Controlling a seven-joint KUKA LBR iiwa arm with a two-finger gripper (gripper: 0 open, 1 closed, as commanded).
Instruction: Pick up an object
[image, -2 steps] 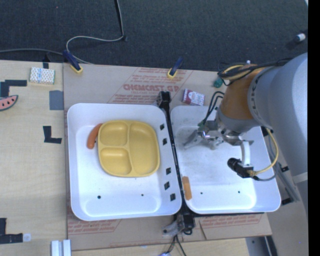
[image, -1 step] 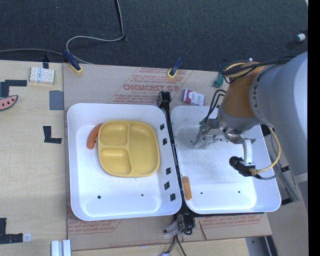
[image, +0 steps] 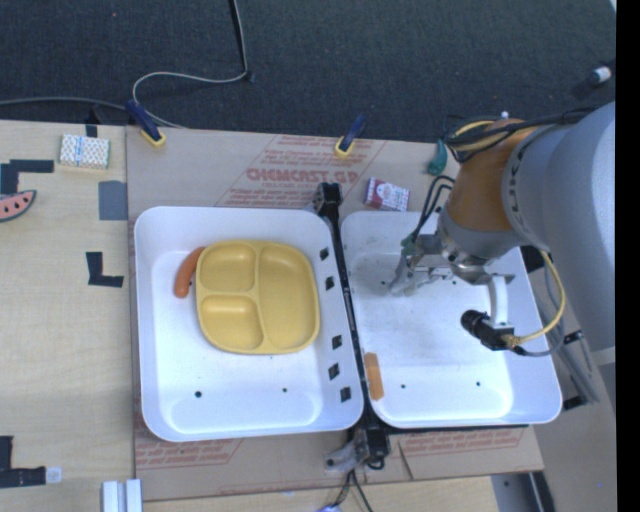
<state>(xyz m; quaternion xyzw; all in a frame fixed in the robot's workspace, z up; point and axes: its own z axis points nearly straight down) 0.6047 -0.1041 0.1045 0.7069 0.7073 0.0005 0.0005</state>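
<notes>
My gripper (image: 403, 279) hangs low over the upper left part of the right bin (image: 520, 400), with the grey arm and its orange band (image: 487, 190) coming in from the right. A small orange object (image: 373, 375) lies against that bin's left wall, well below the gripper. In the left bin (image: 240, 405) a yellow divided plate (image: 257, 297) lies flat, and an orange sausage-shaped object (image: 185, 272) rests beside its left edge. I see nothing under the gripper but bare bin floor.
A black divider with clips (image: 338, 300) runs between the bins. A small red and white packet (image: 386, 194) lies on the cardboard behind the right bin. Yellow clamps (image: 350, 138) and a cable sit at the bench's back edge.
</notes>
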